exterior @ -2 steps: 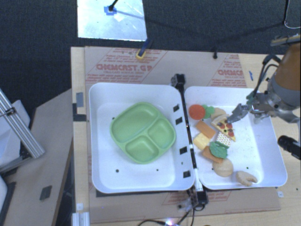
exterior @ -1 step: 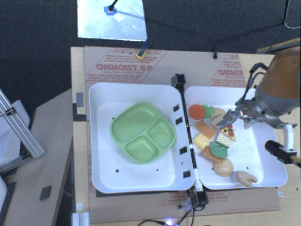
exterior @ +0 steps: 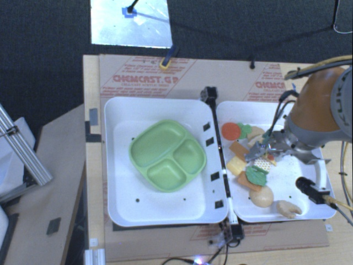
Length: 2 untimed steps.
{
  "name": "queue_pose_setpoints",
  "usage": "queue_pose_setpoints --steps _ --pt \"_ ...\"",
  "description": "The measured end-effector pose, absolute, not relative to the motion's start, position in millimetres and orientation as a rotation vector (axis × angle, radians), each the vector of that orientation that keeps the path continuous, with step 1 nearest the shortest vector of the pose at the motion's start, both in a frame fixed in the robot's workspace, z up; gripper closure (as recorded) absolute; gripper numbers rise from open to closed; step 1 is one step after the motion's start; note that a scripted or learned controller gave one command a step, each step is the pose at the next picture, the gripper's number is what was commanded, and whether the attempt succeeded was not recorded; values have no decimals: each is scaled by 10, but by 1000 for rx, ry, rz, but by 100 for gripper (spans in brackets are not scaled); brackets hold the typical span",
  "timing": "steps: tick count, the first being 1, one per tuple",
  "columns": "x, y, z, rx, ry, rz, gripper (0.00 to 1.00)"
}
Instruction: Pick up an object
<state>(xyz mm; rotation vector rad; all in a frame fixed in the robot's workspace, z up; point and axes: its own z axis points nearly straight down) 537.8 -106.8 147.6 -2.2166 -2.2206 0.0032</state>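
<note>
Over the right bin (exterior: 309, 203), the pincer (exterior: 258, 152) hangs low above a heap of toy food (exterior: 251, 162) (whether spread or pressed together I cannot tell), with a red round piece (exterior: 231, 131) at its ten o'clock, while the left bin (exterior: 118, 148) holds a green divided tray (exterior: 167, 154).

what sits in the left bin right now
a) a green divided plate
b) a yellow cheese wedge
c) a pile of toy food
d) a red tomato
a: a green divided plate lies in the left bin, while the toy food pile sits in the right bin under the gripper.
</note>
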Motion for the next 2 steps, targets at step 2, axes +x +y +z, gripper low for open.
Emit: queue_pose_setpoints --steps 2 --pt "5417 -1124 928 -2234 -2229 -10 0"
